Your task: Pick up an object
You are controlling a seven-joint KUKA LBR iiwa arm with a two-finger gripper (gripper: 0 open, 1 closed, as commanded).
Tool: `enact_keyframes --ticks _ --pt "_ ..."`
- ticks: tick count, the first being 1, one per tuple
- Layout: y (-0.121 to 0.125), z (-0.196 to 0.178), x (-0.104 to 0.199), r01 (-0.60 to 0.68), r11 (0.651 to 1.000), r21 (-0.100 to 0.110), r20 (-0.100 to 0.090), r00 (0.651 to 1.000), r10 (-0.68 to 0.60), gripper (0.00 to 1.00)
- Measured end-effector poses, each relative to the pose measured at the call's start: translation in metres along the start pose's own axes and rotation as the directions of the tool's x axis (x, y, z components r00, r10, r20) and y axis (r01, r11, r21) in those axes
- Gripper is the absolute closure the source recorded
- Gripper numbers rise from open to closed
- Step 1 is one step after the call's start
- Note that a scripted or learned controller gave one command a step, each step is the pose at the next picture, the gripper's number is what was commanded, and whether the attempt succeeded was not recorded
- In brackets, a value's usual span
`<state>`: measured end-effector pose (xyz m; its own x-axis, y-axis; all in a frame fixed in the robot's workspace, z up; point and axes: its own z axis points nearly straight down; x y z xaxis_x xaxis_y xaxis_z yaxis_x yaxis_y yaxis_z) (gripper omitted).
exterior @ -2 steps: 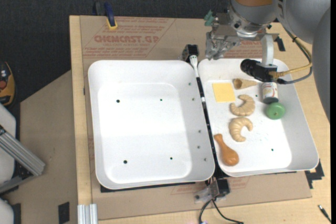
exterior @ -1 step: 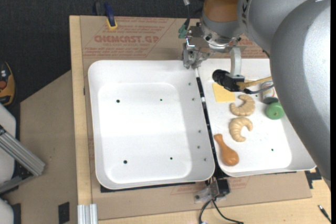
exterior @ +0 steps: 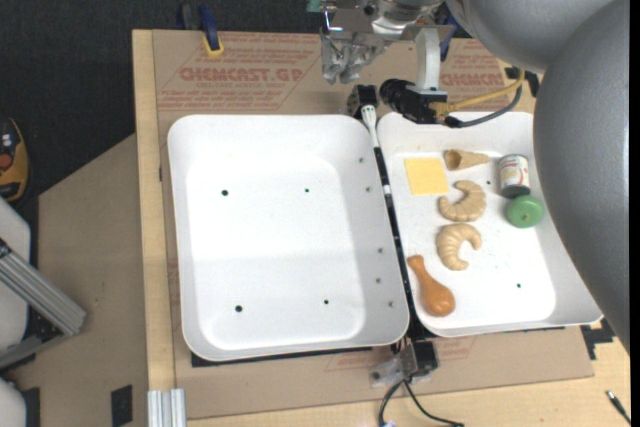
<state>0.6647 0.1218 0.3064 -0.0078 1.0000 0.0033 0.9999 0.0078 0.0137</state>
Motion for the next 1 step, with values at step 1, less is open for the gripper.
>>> enact_keyframes --ticks 1 --pt "-0.0005 0.0717 0.0478 -0.003 1.000 0.021 0.003 1.000 0.003 1.00"
